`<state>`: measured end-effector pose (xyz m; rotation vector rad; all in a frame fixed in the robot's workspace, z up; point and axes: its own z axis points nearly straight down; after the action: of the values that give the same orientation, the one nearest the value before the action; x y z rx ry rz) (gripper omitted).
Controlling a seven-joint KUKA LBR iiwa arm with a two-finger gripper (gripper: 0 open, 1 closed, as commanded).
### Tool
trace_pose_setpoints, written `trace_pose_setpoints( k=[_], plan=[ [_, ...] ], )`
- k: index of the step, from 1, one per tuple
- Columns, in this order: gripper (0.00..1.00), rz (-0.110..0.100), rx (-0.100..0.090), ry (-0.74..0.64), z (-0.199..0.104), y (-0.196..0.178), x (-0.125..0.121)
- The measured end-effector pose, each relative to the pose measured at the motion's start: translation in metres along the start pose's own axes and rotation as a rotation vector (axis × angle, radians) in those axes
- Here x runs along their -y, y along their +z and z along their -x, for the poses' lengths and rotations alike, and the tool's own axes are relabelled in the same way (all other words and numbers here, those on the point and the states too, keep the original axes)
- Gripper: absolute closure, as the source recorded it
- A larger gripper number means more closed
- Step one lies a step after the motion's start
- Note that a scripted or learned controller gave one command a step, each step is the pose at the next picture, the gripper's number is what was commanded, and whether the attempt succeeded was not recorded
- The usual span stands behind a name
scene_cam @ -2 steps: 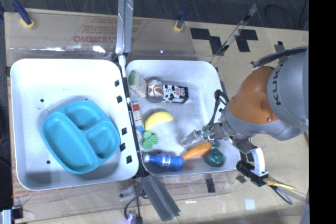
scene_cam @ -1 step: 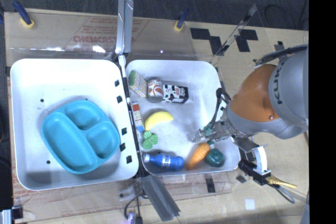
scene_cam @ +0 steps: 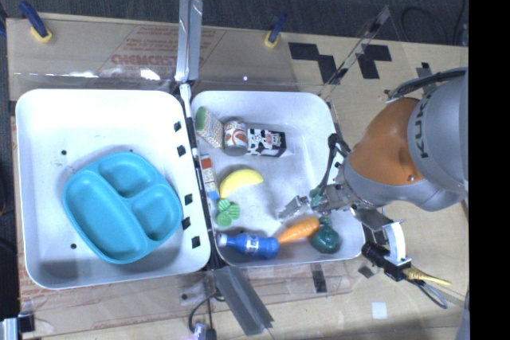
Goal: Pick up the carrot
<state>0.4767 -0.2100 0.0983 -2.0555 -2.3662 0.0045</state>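
Carrot, between the blue bottle and a dark green vegetable, looks a light, rigid, smooth toy; grasp mid-body. The gripper hovers above it, grip state unclear.

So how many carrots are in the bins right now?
1. The carrot lies in the right bin, near its front edge, between the blue bottle and the dark green item. Others may be hidden.
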Motion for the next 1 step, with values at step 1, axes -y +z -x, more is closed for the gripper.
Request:
trace_pose_setpoints(
  k=[1],
  plan=[
    [1.0, -0.003, -0.001, -0.006, -0.0005, -0.0082, -0.0005]
  ],
)
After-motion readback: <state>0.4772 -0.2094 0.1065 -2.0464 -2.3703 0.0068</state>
